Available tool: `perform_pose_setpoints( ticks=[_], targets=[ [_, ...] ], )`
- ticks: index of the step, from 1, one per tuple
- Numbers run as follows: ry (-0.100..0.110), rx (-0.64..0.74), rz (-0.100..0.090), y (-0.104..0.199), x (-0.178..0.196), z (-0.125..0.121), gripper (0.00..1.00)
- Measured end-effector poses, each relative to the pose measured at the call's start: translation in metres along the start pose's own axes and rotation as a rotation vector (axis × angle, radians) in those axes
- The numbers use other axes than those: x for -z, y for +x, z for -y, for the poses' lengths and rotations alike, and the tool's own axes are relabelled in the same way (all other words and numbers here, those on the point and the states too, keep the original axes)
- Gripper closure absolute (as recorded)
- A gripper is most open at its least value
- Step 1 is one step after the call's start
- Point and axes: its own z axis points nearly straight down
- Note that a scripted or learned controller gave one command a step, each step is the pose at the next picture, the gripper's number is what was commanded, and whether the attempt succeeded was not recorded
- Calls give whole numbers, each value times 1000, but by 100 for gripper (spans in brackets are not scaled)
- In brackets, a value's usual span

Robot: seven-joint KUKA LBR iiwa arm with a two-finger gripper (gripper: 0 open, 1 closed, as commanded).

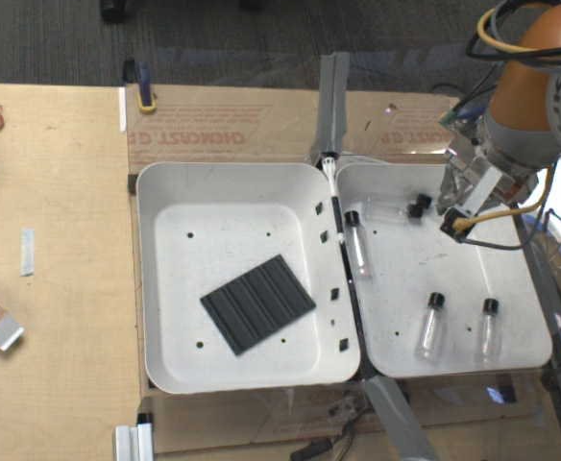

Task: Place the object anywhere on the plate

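At two o'clock in the right bin, the pincer hangs low over the white floor, tilted. I cannot tell whether it is open or shut, and I see nothing held in it. The grey arm rises from it toward one o'clock. Just beside the pincer, at its nine o'clock, the first vial lies flat with its black cap nearest the pincer. The second vial lies along the bin's wall at nine o'clock. The third vial and fourth vial lie near each other at five o'clock. Well apart, the dark ribbed plate lies askew in the left bin, around its centre.
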Motion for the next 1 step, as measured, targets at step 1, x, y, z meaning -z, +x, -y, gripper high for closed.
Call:
perform_pose_setpoints(
  ticks=[1],
  targets=[
    [-1, -220, 0, 97, 15, 16, 100]
  ],
)
